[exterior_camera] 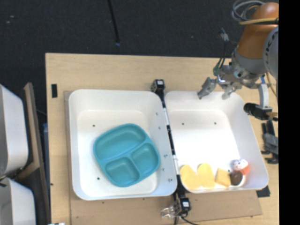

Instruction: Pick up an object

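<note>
A teal plastic plate with three compartments (126, 154) lies in the left shallow white bin (79, 125), far off to the gripper's left and nearer the camera. A black divider strip (166, 125) runs between that bin and the right shallow white bin (206, 125), whose far rim sits just under the tool. Along the right bin's near edge, well away from the gripper, lie two pale yellow rounded pieces (197, 176), a yellow wedge-shaped block (222, 177), and a small white, orange and brown object (238, 170) touching one another in a row. The two-finger gripper (216, 87) hangs above the far rim of the right bin, fingers spread apart with nothing between them, below the grey arm's orange band (258, 29).
</note>
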Controlling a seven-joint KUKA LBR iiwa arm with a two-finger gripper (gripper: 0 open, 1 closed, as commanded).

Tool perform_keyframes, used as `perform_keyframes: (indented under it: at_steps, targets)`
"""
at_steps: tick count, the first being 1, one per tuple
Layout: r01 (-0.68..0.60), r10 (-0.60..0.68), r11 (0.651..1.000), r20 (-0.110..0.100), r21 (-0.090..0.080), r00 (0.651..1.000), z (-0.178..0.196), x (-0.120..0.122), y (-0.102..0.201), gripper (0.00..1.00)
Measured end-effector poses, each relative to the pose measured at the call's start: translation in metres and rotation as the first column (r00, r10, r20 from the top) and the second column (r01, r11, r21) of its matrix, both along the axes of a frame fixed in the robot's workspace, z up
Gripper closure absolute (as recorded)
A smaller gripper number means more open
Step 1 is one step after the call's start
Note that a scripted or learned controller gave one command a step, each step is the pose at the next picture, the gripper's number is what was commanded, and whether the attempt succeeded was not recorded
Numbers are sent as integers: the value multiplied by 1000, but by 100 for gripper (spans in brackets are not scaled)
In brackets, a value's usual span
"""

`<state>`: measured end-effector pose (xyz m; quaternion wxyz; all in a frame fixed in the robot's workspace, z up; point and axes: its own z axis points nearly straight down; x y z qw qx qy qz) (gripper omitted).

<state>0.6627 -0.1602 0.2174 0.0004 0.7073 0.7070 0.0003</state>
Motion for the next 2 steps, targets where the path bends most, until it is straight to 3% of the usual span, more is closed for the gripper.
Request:
perform_keyframes:
  at_steps: [1, 2]
  targets:
    - [-2, 2, 1000, 15, -1, 1000, 186, -43, 24, 0]
    - [0, 0, 1000, -1, -1, 1000, 177, -44, 23, 0]
